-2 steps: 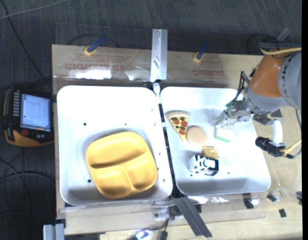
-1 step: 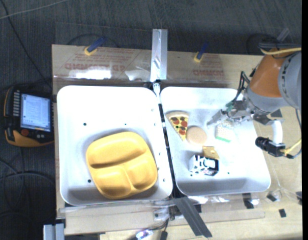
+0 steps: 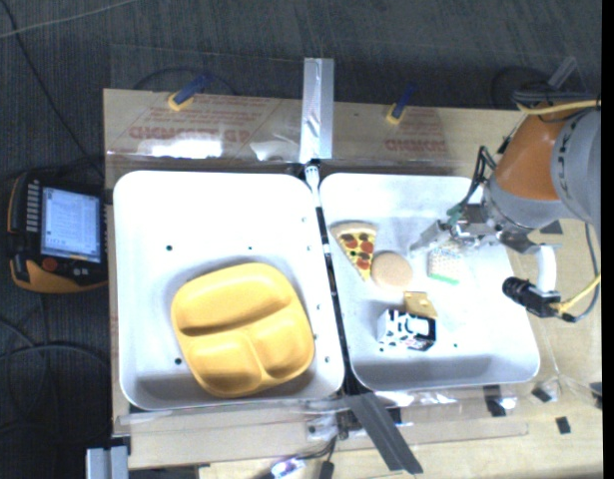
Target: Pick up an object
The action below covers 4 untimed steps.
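In the right bin (image 3: 506, 362), right of centre in the frame, lie a pizza slice (image 3: 356, 242), a round tan bun (image 3: 391, 268), a small yellow-brown piece (image 3: 419, 304), a black-and-white object (image 3: 406, 330) and a pale speckled block with a green edge (image 3: 445, 263). The end effector (image 3: 458, 226) hangs just above and beside that block at the bin's upper right, and whether it is open or closed cannot be told. The left bin (image 3: 147, 218) holds a yellow divided tray (image 3: 243, 325), and a handheld screen (image 3: 59, 230) sits at the frame's left edge, off the surface (image 3: 137, 118).
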{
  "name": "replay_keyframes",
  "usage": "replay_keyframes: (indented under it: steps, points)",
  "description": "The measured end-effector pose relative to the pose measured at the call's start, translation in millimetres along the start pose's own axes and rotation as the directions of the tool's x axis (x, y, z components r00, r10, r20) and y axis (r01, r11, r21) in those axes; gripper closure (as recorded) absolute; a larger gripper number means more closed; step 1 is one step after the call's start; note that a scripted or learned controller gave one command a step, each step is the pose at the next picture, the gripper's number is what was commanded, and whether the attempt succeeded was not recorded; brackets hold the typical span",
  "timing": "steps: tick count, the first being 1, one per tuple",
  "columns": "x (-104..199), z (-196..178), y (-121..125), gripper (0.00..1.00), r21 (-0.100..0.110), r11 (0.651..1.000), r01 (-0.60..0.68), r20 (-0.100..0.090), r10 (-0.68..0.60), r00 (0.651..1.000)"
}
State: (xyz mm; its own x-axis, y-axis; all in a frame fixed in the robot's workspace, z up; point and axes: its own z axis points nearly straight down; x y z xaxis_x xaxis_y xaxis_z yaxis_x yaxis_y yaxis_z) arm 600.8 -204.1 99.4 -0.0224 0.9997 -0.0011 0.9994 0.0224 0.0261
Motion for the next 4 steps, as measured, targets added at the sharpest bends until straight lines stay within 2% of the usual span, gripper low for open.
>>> replay_keyframes:
  steps: [1, 2, 3, 4]
  points:
    - [-2.3, -9.5, 0.2, 1.00, -0.003, 1.000, -0.001, 0.007, 0.001, 1.000]
    - [-2.1, -8.8, -0.2, 0.00, -0.002, 1.000, -0.001, 0.006, 0.001, 1.000]
    - [-4.7, 1.4, 17.1, 0.00, 0.007, 0.999, -0.044, -0.013, 0.044, 0.999]
    - [-9.1, -8.2, 17.2, 1.00, 0.000, 0.999, -0.044, 0.002, 0.044, 0.999]
